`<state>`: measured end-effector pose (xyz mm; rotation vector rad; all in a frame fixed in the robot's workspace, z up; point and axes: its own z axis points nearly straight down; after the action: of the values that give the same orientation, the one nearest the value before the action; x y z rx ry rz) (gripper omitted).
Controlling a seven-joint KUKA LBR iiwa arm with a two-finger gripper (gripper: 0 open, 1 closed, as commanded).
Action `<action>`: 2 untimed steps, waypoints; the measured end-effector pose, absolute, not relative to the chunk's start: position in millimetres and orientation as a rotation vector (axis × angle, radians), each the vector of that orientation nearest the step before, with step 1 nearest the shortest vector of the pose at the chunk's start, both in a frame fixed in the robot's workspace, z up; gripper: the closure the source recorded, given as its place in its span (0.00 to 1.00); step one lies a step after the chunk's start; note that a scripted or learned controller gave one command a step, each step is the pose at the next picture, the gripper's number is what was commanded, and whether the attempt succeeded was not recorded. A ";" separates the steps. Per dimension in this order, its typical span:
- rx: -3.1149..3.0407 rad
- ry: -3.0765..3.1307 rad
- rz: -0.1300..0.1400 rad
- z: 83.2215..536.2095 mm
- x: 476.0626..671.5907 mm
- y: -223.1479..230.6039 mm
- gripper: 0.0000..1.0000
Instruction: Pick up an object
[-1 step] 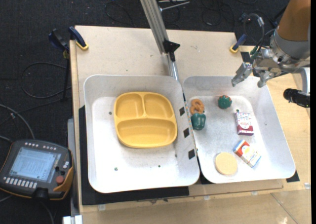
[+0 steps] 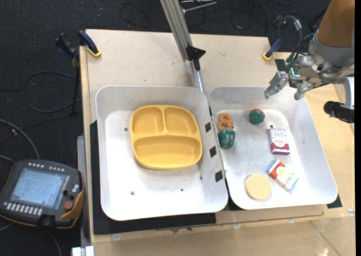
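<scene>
The claw (image 2: 286, 84) hangs above the far rim of the right bin (image 2: 316, 136), its two fingers spread apart with nothing between them. Nearest to it, just below and toward the left, lies a small dark green round piece (image 2: 256, 116); farther left of that sits a little brown pretzel-like piece (image 2: 225, 120), with a green pepper-shaped toy (image 2: 227, 138) touching its near side. Straight down from the claw, well into the bin, a red and white box (image 2: 280, 140) lies flat, and nearer the front edge come a small colourful carton (image 2: 282, 175) and a pale tan disc (image 2: 259, 186) — these two close together but apart. Far to the claw's left, in the left bin (image 2: 113, 153), rests a yellow divided tray (image 2: 166, 136). A slanted metal pole (image 2: 176, 15) runs down to the seam between the bins, left of the claw. Yellow-tipped clamps (image 2: 90, 44) grip the counter (image 2: 141, 57) at its back corners, and a teach pendant (image 2: 39, 193) lies off the counter, far left and low.
</scene>
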<state>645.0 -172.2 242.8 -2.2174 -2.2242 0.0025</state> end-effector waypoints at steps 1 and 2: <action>-2.220 -2.218 0.006 188.5 638.6 -180.5 0.00; -2.216 -2.222 0.004 144.1 641.8 -176.4 0.00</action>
<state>641.8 -176.4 144.1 -2.2162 -2.2225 0.0042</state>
